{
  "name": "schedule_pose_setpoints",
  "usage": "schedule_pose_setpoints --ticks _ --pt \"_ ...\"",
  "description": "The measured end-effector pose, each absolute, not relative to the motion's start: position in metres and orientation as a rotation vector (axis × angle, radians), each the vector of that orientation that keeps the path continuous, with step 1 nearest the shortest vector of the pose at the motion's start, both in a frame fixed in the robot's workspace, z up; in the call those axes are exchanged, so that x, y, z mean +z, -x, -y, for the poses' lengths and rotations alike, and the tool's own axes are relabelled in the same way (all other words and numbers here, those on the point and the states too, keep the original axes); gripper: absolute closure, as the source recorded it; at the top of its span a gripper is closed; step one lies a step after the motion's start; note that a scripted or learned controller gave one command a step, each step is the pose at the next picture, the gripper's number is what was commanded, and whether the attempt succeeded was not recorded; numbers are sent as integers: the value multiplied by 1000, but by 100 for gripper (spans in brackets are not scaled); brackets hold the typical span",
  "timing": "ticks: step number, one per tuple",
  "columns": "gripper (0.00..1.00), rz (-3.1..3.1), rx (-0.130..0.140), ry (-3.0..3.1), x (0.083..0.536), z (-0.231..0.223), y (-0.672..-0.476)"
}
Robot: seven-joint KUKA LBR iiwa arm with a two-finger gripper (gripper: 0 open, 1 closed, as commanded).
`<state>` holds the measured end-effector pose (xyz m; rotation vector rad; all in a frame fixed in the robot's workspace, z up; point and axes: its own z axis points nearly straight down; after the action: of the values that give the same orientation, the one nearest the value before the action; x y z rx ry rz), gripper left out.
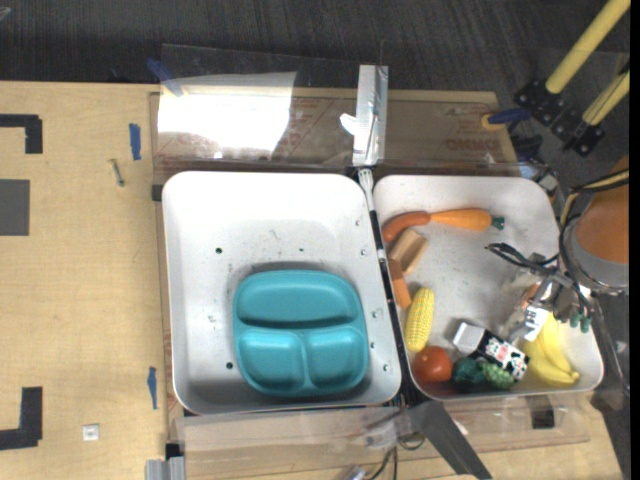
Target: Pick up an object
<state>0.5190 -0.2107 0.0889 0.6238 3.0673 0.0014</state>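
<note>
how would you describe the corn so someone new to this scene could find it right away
Look at the right-hand white bin, the one crowded with toy food, and go to its left wall, just past the divider from the bin holding the teal divided tray. The corn cob stands upright there, above a red tomato. It is the only yellow, bumpy-kernelled piece; the banana, also yellow, is smooth and lies by the far right wall.

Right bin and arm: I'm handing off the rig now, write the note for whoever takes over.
Gripper: low over the right bin, near its right wall; nothing visibly held.
Right bin holds a carrot, corn cob, tomato, banana, a green leafy piece and a small black-and-white box.
Left bin holds a teal divided tray.
Done: arm has reached in.
Left: grasp one object and lift it.
</note>
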Motion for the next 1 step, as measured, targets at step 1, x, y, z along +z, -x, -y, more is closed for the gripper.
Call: schedule_pose_setpoints --ticks 1 --pt "100 -3065 18 -604 102 202 -524"
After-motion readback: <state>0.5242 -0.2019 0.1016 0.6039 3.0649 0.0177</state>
